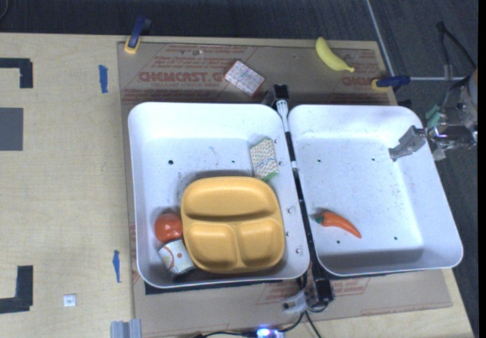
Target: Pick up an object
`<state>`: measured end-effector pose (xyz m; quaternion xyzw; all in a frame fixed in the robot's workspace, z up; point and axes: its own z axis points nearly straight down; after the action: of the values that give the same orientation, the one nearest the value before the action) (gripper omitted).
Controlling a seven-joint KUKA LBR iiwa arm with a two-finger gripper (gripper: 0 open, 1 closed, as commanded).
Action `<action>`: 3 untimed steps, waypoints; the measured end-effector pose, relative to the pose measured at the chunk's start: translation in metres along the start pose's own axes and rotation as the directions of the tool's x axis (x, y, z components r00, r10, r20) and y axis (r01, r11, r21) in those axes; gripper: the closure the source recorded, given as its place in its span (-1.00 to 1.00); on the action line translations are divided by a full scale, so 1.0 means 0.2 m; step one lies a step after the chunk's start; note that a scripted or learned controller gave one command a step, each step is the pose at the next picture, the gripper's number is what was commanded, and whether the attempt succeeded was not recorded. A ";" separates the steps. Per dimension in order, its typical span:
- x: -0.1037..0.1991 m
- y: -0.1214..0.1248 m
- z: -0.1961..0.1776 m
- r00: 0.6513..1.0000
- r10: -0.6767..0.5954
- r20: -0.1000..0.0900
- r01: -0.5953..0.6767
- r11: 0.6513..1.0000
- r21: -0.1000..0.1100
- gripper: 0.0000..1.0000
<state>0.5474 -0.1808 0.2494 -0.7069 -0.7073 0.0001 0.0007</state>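
In the right bin (425, 253) a small orange carrot with a green top (338, 223) lies near the left wall. The left bin (152, 139) holds a large yellow divided tray (231, 222), a red ball-like toy (168, 227) and a small white and orange cup (176, 257) at the tray's left, plus a patterned packet (263, 157) by the right wall. My gripper (404, 146) hangs over the right bin's far right corner, well apart from the carrot. Nothing shows in its grasp.
On the cardboard behind the bins lie a yellow banana (332, 55) and a patterned square packet (244, 77). Blue clamps (137, 33) pin the cardboard at the back. The arm's wrist (456, 131) sits at the right edge.
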 end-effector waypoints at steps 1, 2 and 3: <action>0.45 -0.13 0.54 1.000 -0.001 0.000 0.001 1.000 0.000 -1.00; 0.42 -0.03 0.82 1.000 0.001 0.000 -0.001 1.000 -0.002 -1.00; 0.36 -0.33 0.82 1.000 0.001 0.002 -0.001 1.000 -0.005 -1.00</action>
<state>0.4821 -0.1091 0.0861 -0.7074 -0.7068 -0.0009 -0.0018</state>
